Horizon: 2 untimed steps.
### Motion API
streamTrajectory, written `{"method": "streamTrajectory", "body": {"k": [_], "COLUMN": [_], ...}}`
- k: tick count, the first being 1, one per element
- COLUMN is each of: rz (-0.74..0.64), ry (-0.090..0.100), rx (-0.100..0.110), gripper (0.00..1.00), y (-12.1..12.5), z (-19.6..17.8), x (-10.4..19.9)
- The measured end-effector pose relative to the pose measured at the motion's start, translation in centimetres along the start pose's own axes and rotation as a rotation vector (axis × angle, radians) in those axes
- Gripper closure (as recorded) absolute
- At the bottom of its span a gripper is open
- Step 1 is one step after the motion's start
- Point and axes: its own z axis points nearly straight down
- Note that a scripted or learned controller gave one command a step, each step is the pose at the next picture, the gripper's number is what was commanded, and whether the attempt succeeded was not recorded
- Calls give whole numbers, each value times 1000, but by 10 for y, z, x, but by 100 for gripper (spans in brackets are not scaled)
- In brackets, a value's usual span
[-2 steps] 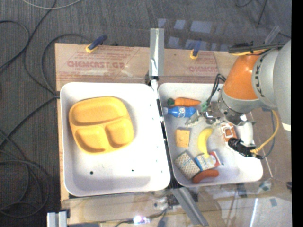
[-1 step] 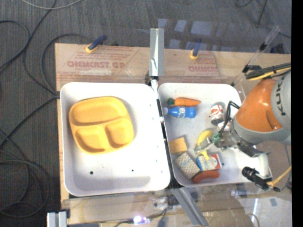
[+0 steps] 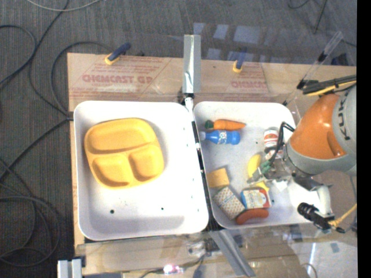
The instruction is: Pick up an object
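From above, the arm reaches in from the right over the right bin, and its gripper hangs low near that bin's middle right. Whether it is released or clenched I cannot tell, since the wrist hides that end.

The likeliest thing to pick is the yellow banana, which lies just beside the gripper, toward the bin's centre, its long axis running roughly up and down the bin. Just below the gripper sits a small box, touching a red lid.

Counting the right bin: one banana, one carrot, one blue bottle, one can, one tan block, one patterned pouch, one box, one red lid. The left bin holds one yellow divided plate, well apart from the gripper.
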Motion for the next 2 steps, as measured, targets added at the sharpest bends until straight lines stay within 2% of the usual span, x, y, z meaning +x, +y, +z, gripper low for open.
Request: {"method": "streamTrajectory", "body": {"k": [1, 2], "rz": [-1, -2], "ry": [0, 4], "rx": [0, 5], "gripper": [0, 100], "y": [0, 0], "z": [0, -5], "x": [0, 1]}}
